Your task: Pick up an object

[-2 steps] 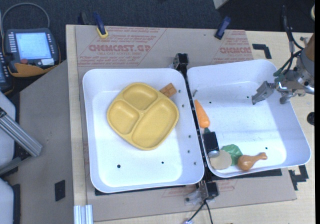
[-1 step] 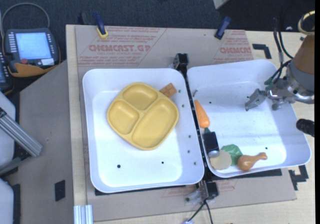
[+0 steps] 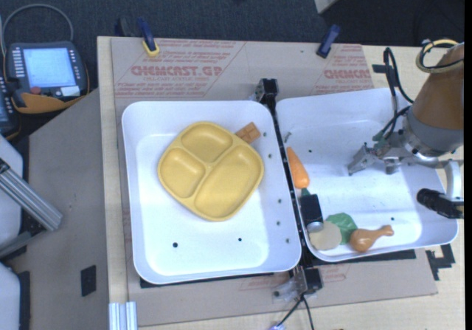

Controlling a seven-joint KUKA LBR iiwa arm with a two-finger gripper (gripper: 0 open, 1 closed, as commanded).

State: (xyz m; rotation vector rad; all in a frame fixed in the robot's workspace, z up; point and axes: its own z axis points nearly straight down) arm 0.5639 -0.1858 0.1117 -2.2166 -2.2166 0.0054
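Though jaws' spread untellable, carrot (image 3: 297,168), black block (image 3: 310,210), green piece (image 3: 344,223), drumstick (image 3: 371,236) apart from them in right bin (image 3: 332,122).

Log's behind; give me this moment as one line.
gripper over right bin, apart from carrot | drumstick at near wall | left bin: plate

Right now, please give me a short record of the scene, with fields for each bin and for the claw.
left bin: yellow plate; brown block at the plate's far right edge
right bin: carrot, black block, pale disc, green item, drumstick
claw: over the right bin, apart from all items
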